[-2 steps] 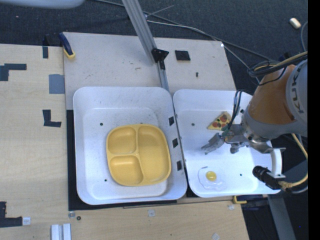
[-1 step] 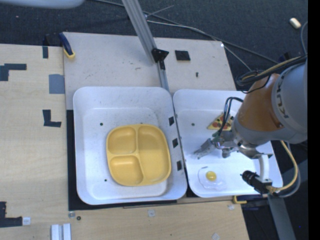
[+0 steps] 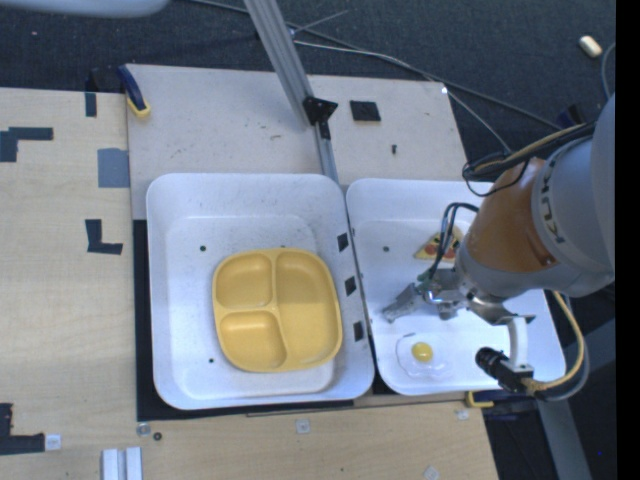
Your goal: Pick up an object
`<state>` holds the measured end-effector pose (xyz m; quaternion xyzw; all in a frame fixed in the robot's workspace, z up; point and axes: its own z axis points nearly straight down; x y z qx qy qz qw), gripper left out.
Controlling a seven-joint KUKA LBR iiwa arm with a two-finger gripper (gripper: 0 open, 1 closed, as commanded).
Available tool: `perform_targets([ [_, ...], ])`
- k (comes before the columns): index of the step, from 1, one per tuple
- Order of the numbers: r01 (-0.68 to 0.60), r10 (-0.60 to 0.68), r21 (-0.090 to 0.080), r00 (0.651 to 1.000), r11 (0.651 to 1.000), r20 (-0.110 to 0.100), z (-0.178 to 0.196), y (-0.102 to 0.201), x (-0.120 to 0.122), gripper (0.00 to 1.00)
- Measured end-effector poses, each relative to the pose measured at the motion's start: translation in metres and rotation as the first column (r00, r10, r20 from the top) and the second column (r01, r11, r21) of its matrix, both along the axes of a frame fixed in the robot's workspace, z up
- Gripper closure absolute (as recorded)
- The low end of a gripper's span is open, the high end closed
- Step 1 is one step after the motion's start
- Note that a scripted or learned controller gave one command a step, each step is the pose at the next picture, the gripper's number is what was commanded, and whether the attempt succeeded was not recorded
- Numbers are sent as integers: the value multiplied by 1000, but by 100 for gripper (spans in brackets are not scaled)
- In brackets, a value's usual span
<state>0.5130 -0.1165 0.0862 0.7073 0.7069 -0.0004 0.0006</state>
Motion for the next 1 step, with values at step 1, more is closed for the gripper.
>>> perform_targets([
  [1,0,0,-3,1000,1000,5,11,-1,0,100],
])
